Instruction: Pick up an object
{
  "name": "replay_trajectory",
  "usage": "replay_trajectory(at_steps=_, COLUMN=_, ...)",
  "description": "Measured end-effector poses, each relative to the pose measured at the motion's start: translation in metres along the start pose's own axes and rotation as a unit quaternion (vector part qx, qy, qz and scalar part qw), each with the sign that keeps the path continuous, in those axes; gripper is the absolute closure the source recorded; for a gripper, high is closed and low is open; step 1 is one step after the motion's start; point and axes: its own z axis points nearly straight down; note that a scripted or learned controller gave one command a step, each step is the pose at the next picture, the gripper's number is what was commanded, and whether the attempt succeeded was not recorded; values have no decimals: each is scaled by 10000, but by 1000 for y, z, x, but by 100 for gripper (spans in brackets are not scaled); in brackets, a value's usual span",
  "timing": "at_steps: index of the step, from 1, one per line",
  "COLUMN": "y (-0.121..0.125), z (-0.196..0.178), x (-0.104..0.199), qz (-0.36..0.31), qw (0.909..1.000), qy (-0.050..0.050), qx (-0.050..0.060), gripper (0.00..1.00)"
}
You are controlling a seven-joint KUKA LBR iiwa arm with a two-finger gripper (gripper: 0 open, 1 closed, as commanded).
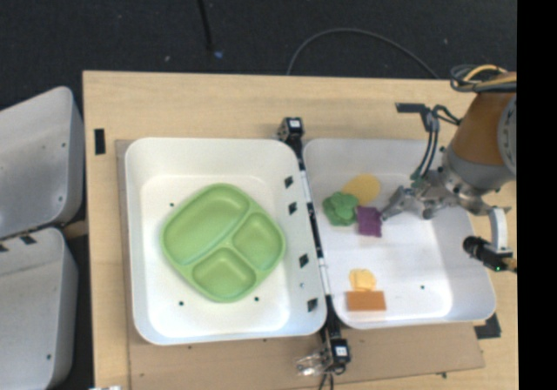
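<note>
- Wooden tabletop [209, 101], pale tan, carrying two shallow white bins side by side, dark floor beyond its far edge.
- Left bin [148, 310], holding a large light-green divided plate [223, 242] with three compartments, set roughly in the middle and turned at an angle.
- Right bin [435, 292], joined to the left one along a shared middle rim with small black clips.
- Grey arm [479, 149] with orange band, reaching in from the right over the right bin's far right part.
- Gripper [393, 204] pointing left and low into the right bin, dark fingers [389, 210] appearing slightly parted, nothing seen between them; exact opening hard to read at this size.
- Green lumpy object [340, 208], like a broccoli piece, lying near the right bin's left wall, a little left of the fingers, apart from them.
- Purple block [369, 221], touching or just beside the green object on its right, just beside the fingertips and slightly below-left of them; contact not clear.
- Yellow rounded object [362, 187], just above the purple block, near the fingers and left of them.
- Orange flat block [365, 300], near the right bin's front wall, well apart from the fingers.
- Small pale-yellow piece [362, 279], touching or just above the orange block.
</note>
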Motion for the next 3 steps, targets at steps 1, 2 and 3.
replay_trajectory(at_steps=1, y=0, z=-1, x=-1, qz=8, qw=10000, qy=-8, qx=-22, gripper=0)
replay_trajectory(at_steps=2, y=1, z=-12, x=-2, qz=10, qw=10000, qy=-13, qx=-34, gripper=100)
replay_trajectory(at_steps=3, y=1, z=-56, x=0, qz=-15, qw=10000, qy=-5, qx=-45, gripper=100)
